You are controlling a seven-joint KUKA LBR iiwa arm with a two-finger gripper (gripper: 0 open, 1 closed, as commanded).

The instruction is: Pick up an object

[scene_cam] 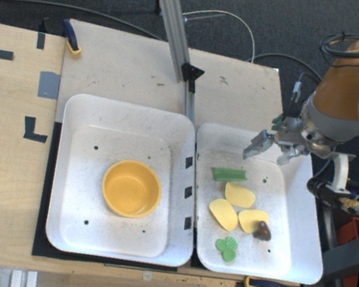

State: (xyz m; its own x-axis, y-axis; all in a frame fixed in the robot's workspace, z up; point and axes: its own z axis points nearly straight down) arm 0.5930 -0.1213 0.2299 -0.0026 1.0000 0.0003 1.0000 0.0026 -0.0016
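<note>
My gripper (pixel 270 152) hangs over the far part of the right bin (pixel 303 213), its two fingers spread open with nothing between them. Below it in that bin lie a green strip (pixel 228 175), three yellow oval pieces (pixel 239 196) (pixel 223 214) (pixel 251 220), a small dark brown lump (pixel 262 232) and a green clover-shaped piece (pixel 226 248). The green strip is the closest, a little to the lower left of the fingers. A yellow bowl (pixel 131 188) sits upright in the left bin (pixel 88 125).
A slanted metal pole (pixel 175 20) runs down to the ridge between the bins. Cables (pixel 238 27) lie on the dark floor behind the bench. A yellow and blue clamp (pixel 72 38) sits at the bench's far left corner.
</note>
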